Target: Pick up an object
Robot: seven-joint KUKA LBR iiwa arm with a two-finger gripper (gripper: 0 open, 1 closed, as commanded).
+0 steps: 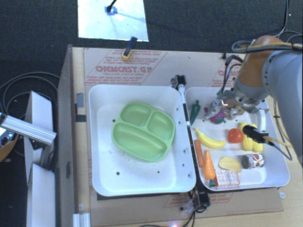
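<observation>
A bench [142, 63] topped with a brownish board printed in red lettering carries two shallow white bins side by side, their inner rims touching along the middle. The left bin [102, 126] sits toward the board's left part, the right bin [279, 171] toward its right edge. Near the board's far edge lies a small yellow and blue object [129, 48]. A black clip [179, 82] sits at the far end of the seam between the bins, and another clip [201, 198] at the near end.
</observation>
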